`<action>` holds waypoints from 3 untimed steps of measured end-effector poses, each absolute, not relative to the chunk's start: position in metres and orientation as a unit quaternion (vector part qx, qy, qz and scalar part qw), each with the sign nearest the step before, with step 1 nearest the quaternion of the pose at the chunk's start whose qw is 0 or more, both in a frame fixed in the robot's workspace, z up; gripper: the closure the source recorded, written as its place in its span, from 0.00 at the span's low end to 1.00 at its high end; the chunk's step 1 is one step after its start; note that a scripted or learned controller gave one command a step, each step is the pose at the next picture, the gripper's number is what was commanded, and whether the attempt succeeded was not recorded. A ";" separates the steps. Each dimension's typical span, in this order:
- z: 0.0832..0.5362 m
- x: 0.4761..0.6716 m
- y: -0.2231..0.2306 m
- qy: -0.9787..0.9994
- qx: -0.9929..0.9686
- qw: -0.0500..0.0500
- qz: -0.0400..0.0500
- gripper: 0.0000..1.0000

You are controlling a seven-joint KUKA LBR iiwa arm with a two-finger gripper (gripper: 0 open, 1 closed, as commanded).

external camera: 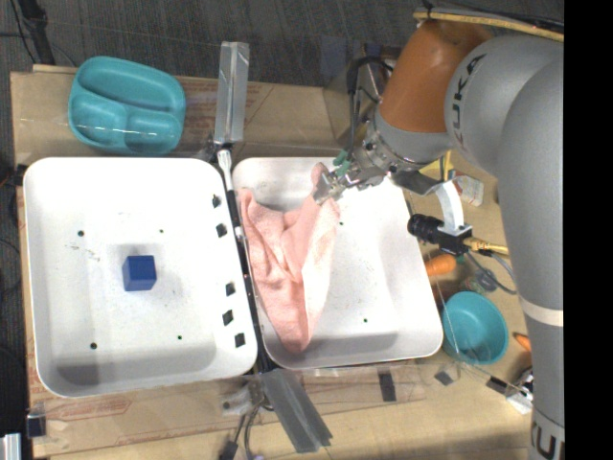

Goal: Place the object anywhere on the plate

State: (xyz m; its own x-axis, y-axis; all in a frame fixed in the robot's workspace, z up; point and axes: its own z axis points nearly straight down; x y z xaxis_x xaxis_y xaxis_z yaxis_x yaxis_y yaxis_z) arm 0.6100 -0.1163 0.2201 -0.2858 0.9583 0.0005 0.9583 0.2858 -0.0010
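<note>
Reaching in from right, pincer gripping cloth.

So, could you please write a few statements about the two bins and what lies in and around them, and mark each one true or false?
1. The small blue cube sits in the left white bin. True.
2. The pale pink crumpled cloth lies in the left bin. False: it is in the right white bin, along its left wall.
3. The claw is over the cloth's upper end. True.
4. The teal divided plate rests inside a bin. False: it sits on the bench beyond the left bin.
5. A small teal bowl sits beside the right bin. True.
</note>
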 end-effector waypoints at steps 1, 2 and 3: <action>0.191 0.611 -0.006 -0.808 -0.590 0.001 0.001 1.00; 0.256 0.636 0.050 -0.785 -0.620 0.001 0.001 1.00; 0.103 0.583 0.134 -0.848 -0.530 -0.002 -0.001 1.00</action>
